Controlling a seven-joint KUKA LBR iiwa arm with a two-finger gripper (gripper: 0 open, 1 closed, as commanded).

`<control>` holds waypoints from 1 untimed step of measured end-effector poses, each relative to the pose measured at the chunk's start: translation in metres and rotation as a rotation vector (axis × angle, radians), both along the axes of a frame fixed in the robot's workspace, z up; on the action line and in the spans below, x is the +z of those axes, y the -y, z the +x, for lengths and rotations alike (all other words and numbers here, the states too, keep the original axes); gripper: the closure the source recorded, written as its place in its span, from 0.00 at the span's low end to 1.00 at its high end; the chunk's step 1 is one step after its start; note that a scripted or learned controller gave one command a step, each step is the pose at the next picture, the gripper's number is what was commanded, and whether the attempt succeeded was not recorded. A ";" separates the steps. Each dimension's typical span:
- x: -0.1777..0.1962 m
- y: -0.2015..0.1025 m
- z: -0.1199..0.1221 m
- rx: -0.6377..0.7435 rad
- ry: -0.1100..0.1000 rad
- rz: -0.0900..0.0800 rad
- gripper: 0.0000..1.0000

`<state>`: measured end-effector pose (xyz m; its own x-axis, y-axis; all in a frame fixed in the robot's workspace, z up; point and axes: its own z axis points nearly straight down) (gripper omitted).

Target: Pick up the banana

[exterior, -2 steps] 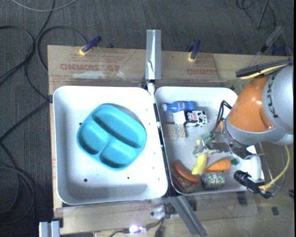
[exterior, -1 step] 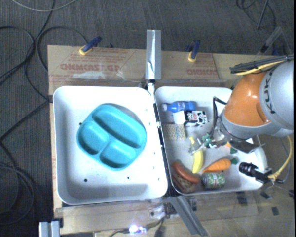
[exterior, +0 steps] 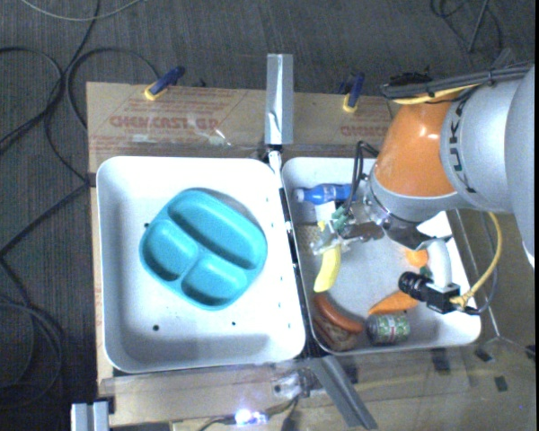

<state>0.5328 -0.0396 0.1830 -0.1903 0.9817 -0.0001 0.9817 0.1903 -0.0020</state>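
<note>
— What's hard to make out?

— The arm point(exterior: 449, 151) covers the right bin's point(exterior: 472, 335) upper right, and its gripper point(exterior: 340, 227) is a small cluttered shape; I cannot tell how it is set or whether it has anything.

— And the banana point(exterior: 327, 270)?

— Lying in the right bin near its left wall, just below the gripper, upper end close to it.

— What's around?

— A blue-capped bottle point(exterior: 325, 193) above, a brown sausage-like piece point(exterior: 334, 318) and a dark can point(exterior: 389, 328) below, an orange carrot-like piece point(exterior: 392, 302) to the right. The left bin point(exterior: 126, 330) holds a blue divided tray point(exterior: 204, 247).
</note>
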 end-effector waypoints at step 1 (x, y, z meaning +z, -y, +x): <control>0.000 -0.003 -0.050 0.129 -0.002 0.001 1.00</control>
<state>0.4831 -0.0364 0.1829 -0.3149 0.9491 0.0009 0.9491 0.3149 -0.0035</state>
